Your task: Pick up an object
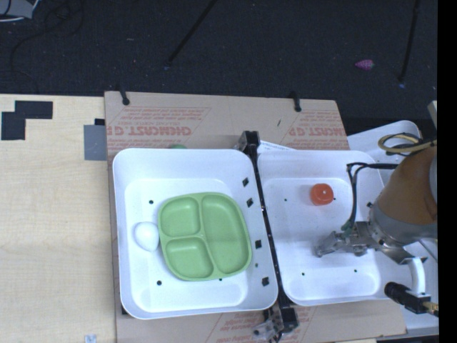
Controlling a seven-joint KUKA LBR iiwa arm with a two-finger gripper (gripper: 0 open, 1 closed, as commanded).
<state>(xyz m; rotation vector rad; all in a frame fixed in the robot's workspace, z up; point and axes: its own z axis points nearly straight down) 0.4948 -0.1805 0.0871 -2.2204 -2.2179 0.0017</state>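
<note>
Claw low in rt bin — open/closed: can't tell — red object apart.

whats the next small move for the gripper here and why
Probably shift the gripper toward the far side of the right bin, to get over the small red object. The gripper sits low in that bin with nothing visible between its fingers, and the red object is the nearest thing to pick.

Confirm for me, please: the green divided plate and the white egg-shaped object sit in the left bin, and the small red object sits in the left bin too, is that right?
Not quite. The camera view shows the small red object in the right bin, near its far side. The rest holds: the green divided plate and the white egg-shaped object sit in the left bin, the egg at the plate's left edge.
</note>
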